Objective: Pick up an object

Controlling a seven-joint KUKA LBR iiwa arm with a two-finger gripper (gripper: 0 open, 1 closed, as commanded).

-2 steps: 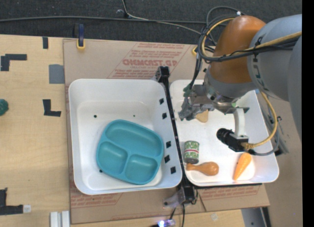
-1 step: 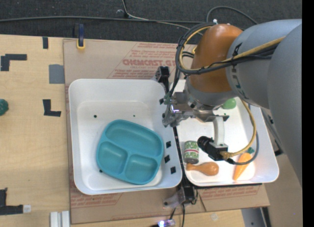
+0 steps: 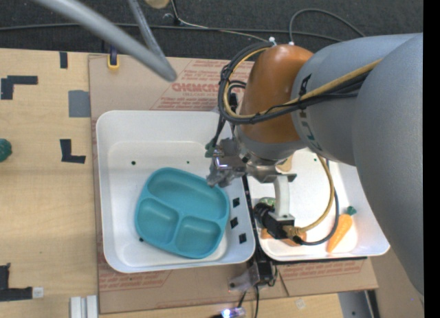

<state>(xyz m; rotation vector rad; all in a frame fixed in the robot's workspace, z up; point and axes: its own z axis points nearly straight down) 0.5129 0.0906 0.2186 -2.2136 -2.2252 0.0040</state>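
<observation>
"So which thing are you going after, and where's it sitting?"

"Closest candidate is the teal divided plate (image 3: pixel 181 212). It's lying flat in the left bin (image 3: pixel 113 172), toward the near side. My gripper (image 3: pixel 221 165) hangs over the wall between the two bins, just by the plate's far right edge. Open or closed? Honestly can't tell from this angle, my own wrist is in the way."

"Plate looks awkward though, no?"

"Yeah. My guess is it's hard plastic: light, stiff and not fragile, but smooth and slippery, and way too wide to pinch across. The only real hold is the raised rim, pinched from inside a compartment and from outside at once. One of the dividers between the compartments might work too. Taken at one edge it'll probably tilt and swing, so the pinch needs to be firm and well down on the rim.

There's also a small orange carrot (image 3: pixel 339 233) in the right bin (image 3: pixel 370 233), near right corner, well apart from the gripper. That one looks narrow enough to take across its middle. It's likely light too, though a rounded shape may squirt out of the squeeze."
</observation>
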